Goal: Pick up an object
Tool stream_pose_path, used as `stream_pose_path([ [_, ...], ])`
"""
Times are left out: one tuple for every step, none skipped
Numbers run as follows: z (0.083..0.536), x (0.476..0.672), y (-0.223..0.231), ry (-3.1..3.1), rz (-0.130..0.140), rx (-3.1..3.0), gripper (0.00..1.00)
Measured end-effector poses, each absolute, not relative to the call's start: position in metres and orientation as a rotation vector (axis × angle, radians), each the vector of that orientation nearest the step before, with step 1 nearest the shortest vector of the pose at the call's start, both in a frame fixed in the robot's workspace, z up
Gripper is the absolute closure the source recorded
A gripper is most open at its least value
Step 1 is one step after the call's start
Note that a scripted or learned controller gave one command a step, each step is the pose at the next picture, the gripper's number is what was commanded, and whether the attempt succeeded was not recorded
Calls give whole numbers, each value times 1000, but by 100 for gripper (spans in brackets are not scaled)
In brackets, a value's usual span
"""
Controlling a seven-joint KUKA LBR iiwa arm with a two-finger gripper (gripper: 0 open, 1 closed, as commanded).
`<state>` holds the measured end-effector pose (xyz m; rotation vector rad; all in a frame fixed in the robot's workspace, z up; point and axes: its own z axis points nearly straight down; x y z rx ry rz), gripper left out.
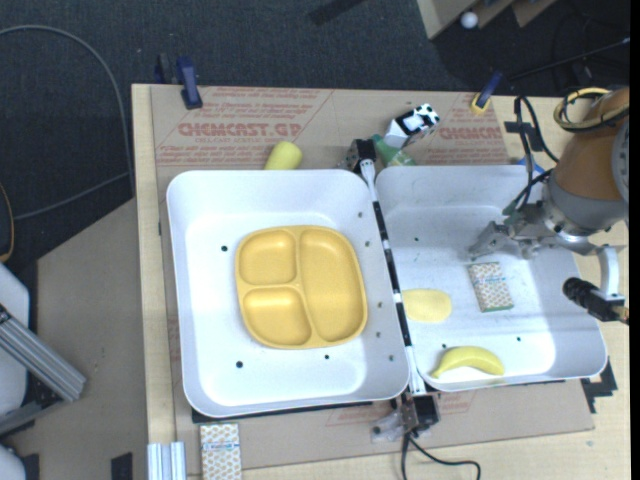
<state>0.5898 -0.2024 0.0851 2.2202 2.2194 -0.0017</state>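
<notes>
Right bin (pixel 560 353), 3 items unlifted: small patterned packet (pixel 491 286), long axis running near-to-far, lying flat just below the hand (pixel 497 240), whose 2 fingers stand spread and hold nothing; pale yellow disc (pixel 427 305); banana (pixel 467 362) lying crosswise; pick judged not yet done, closing and lifting remain.

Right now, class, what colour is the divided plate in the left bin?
The divided plate is yellow, seen clearly in the camera view.
</notes>
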Motion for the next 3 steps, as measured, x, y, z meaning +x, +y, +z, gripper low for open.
stream_pose_path([
  [84, 524, -163, 2223, -1, 2224, 0],
  [94, 524, -163, 2220, 0, 2223, 100],
  [96, 584, -95, 2223, 3, 2219, 100],
])
